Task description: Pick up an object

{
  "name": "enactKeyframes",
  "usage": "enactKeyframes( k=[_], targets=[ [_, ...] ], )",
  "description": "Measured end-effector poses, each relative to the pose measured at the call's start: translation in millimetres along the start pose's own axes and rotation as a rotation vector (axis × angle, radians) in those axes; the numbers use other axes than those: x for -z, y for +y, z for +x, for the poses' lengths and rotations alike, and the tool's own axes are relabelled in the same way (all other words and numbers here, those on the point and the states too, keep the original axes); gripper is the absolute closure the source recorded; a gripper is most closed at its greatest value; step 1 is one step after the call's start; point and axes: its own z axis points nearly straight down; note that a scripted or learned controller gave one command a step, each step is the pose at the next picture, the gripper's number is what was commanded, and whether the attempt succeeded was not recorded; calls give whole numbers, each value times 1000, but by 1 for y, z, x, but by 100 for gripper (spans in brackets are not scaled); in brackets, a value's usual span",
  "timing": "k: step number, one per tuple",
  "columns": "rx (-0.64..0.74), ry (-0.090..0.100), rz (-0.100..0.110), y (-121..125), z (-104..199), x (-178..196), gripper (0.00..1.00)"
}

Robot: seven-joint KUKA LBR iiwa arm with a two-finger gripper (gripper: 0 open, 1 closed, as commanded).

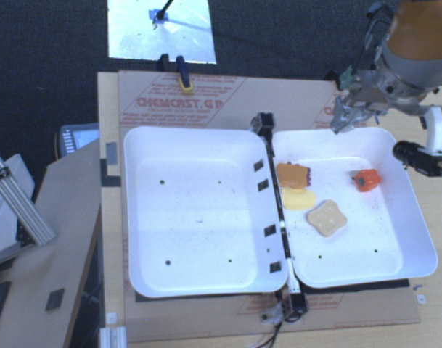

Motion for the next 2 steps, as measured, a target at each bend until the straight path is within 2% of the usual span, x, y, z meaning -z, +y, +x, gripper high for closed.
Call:
enactKeyframes(
  k=[1, 2],
  targets=[
    [1, 1, 19, -23, 116, -34, 100],
    [-3, 0, 20, -69, 180, -34, 100]
  ],
)
